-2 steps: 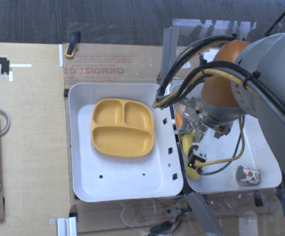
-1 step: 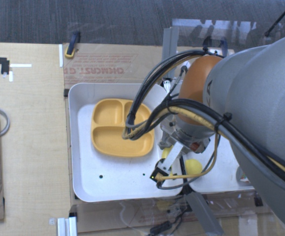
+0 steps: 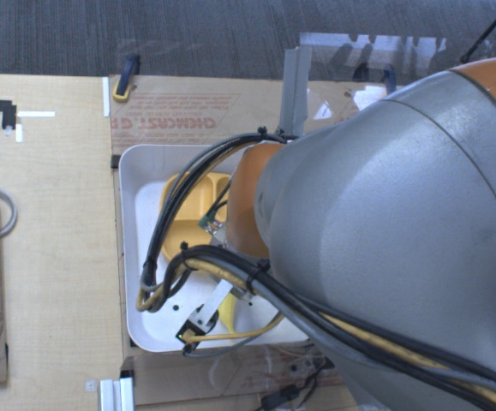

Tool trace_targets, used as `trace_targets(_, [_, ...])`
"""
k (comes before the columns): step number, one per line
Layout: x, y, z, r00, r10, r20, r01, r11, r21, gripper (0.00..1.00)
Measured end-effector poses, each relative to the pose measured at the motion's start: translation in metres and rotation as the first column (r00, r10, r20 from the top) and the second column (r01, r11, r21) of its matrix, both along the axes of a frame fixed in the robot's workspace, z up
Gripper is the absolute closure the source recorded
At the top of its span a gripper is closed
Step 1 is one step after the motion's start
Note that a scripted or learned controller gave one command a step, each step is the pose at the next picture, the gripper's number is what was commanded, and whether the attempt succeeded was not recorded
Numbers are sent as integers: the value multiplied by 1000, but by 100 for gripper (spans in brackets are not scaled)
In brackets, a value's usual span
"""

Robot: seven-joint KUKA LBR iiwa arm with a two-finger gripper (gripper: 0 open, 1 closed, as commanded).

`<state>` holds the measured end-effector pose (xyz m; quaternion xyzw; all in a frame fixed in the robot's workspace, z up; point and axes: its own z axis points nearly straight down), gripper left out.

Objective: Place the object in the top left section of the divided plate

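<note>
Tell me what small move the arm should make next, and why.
Probably a short shift toward the view's upper left. The arm hangs over the right part of the yellow divided plate in the white bin, while the plate's upper left section lies uncovered beside the wrist. What it carries is hidden, so go slowly.

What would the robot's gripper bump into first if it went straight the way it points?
Probably the yellow divided plate in the white bin: the gripper points down over it. The arm hides much of it, so depth is unsure.
</note>
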<state>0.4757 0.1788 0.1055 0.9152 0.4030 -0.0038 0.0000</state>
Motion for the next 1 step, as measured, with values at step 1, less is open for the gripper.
trace_targets(1, [-4,-2,-2,1000,-2,-15,2,1000,-3,0])
